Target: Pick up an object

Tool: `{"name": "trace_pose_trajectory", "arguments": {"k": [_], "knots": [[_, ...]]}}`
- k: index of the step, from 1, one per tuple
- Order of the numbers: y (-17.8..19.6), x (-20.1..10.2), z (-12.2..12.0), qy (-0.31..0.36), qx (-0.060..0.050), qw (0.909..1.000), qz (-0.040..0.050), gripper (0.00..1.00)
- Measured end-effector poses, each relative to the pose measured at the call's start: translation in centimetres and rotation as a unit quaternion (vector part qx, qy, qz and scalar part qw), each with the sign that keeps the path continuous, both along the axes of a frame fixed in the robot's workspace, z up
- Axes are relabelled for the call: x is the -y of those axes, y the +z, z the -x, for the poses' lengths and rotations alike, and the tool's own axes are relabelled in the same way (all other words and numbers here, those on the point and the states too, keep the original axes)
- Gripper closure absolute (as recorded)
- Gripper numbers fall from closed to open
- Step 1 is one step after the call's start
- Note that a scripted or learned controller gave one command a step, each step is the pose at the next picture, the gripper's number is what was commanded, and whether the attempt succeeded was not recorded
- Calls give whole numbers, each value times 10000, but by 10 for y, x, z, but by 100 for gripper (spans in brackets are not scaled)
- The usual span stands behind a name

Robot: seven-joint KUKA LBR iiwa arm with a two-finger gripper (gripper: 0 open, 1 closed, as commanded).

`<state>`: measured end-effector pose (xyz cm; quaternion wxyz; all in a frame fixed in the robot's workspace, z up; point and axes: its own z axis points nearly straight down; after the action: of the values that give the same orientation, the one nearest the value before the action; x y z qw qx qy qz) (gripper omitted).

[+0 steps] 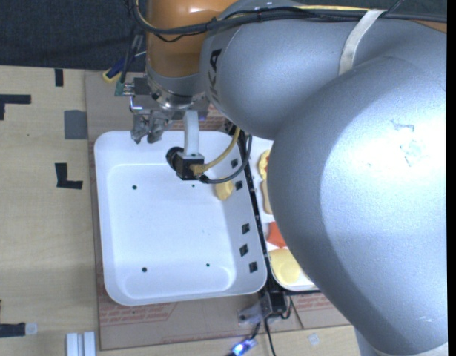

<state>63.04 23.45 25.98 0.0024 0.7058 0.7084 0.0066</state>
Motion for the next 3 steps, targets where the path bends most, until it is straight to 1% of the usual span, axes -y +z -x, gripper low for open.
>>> {"name": "trace_pose_trajectory", "arguments": {"k": [1,2,3], "knots": [[-42,2,-39,-11,-63,10000,38,100],[78,42,-39,-19,-22,10000,22,100],[-80,0,-35,4,-128,9999,48,100]]}}
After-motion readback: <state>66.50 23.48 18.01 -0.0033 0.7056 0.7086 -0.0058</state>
